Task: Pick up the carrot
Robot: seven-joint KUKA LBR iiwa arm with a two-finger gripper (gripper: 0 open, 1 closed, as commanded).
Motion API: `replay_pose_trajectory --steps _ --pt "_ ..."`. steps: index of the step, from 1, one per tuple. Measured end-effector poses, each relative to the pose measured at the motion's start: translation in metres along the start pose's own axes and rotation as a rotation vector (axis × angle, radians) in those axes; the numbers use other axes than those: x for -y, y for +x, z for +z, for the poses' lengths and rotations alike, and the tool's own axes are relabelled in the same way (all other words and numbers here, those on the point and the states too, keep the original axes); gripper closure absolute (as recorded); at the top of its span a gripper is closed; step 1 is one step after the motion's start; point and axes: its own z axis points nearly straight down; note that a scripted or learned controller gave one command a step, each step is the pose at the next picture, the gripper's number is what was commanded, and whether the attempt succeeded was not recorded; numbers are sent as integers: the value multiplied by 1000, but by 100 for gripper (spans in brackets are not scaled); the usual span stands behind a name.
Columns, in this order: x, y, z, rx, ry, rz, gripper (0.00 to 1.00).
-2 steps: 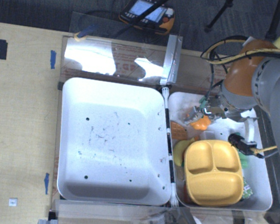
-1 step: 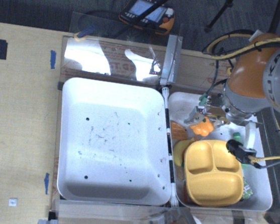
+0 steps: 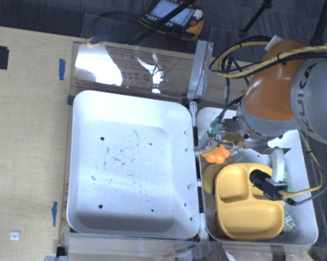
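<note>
1. Two shallow white bins share the surface: the left bin (image 3: 130, 164) and the right bin (image 3: 308, 228).
2. One small orange carrot (image 3: 216, 156) lies in the right bin, near the dividing wall.
3. One large yellow moulded block (image 3: 246, 207) and one green piece (image 3: 209, 178) lie beside the carrot.
4. The hand (image 3: 220, 138) sits just above the carrot; whether it is spread or pressed together cannot be told.

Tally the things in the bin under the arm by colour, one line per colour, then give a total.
Orange: 1, the carrot
Yellow: 1, the large rounded block
Olive green: 1, a piece partly hidden by the yellow block
Total: 3 that can be told apart
</note>
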Motion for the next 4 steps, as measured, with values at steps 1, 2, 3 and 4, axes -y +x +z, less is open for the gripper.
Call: replay_pose_trajectory --steps 1,2,3,4 --pt "-37 -87 -65 4 -8 -205 100" --pt "-40 -18 -20 0 0 278 100" --pt "-64 -2 5 2 -4 306 100" --pt "-94 -89 19 2 -5 399 100"
